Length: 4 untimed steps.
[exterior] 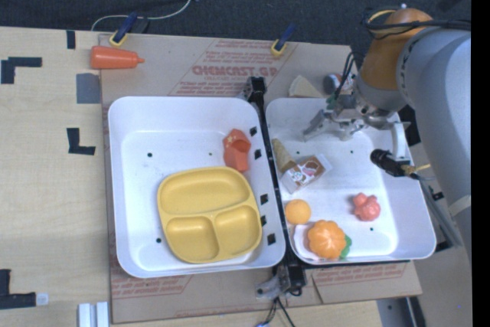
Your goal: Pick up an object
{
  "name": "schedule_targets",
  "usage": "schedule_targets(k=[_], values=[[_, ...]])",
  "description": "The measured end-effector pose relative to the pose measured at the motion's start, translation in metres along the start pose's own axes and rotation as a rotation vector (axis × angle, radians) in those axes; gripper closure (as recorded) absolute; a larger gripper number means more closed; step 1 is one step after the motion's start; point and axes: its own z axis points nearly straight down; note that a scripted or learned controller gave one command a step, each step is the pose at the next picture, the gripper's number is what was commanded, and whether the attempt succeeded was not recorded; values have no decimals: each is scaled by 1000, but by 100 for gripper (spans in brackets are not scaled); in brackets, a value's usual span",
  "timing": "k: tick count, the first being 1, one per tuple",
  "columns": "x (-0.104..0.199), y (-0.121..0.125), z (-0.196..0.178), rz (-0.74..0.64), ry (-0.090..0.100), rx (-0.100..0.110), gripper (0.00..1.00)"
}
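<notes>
Camera view gives you two white bins side by side; take the right bin as your landmark. You'll see the gripper hovering over its far end, metal fingers spread apart with nothing between them. At the near end sits a round orange pumpkin-like toy with a bit of green at its side. A small orange ball lies just beside it, a pink knobbly piece farther right, and a printed packet near the middle.
</notes>
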Motion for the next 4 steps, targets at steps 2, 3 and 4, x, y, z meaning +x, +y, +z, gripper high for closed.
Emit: schedule_targets(k=[2, 3, 4], values=[[67, 10, 0, 5, 0, 4, 0], [67, 10, -12, 7, 1, 3, 0], [112, -11, -105, 3, 2, -1, 0]])
